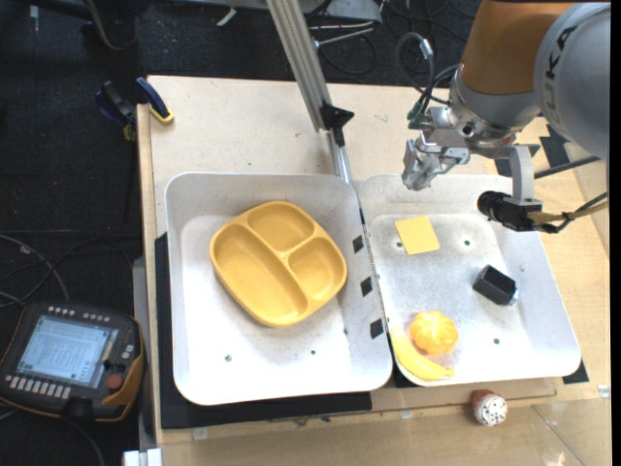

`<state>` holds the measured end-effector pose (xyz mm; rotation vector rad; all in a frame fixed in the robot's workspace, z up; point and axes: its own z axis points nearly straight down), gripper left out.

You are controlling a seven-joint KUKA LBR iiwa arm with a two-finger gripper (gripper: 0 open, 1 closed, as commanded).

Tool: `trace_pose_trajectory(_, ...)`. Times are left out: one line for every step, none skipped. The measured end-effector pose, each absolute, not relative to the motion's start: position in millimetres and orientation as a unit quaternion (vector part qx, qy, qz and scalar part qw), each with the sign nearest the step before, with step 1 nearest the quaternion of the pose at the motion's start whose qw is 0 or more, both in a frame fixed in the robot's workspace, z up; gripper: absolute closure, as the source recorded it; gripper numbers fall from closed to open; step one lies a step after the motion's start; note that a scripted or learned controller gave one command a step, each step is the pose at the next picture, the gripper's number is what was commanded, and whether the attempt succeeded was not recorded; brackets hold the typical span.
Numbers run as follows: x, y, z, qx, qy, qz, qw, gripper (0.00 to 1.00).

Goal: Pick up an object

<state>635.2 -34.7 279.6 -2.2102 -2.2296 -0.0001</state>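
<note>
Two white bins sit side by side: the left bin point(189, 357) holds a yellow divided plate point(278, 262), the right bin point(543, 289) a flat yellow square point(418, 235), an orange fruit on a banana point(433, 338) and a small black block point(494, 284). Above the right bin's far edge hangs the gripper point(419, 175), carrying nothing, its finger spacing impossible to judge. Nearest is the square, just toward the viewer from the gripper, with bare floor all around it.

Pale wooden bench point(243, 129) on black floor point(58, 202), cables point(359, 47) behind
</note>
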Motion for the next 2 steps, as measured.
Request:
trace_pose_trajectory(618.6,25,263,-0.704,-0.710,0.0004,0.002,1.00)
trace_pose_trajectory(607.1,66,255,-0.705,-0.710,0.0005,0.001,1.00)
